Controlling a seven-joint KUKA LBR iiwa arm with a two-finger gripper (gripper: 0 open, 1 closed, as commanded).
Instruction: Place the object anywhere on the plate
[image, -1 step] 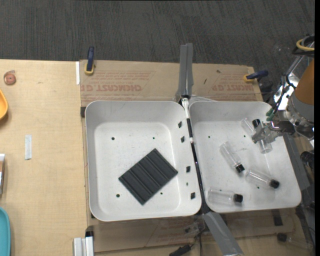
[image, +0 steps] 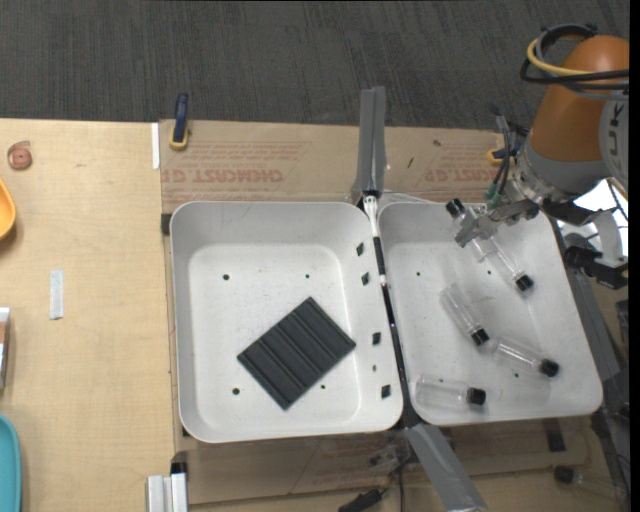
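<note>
Gripper (image: 478, 228) over right bin (image: 575, 330) far corner, fingers state unclear, clear vials (image: 463, 312) scattered below, dark ribbed plate (image: 297, 352) in left bin (image: 190, 300).

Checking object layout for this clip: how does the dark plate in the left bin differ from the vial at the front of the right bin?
The plate is flat, dark grey, ribbed and rectangular, lying skewed to its bin's walls; the front vial is a clear tube with a black cap, lying on its side. The plate is far larger. Both rest on a white bin floor, away from the gripper.
</note>
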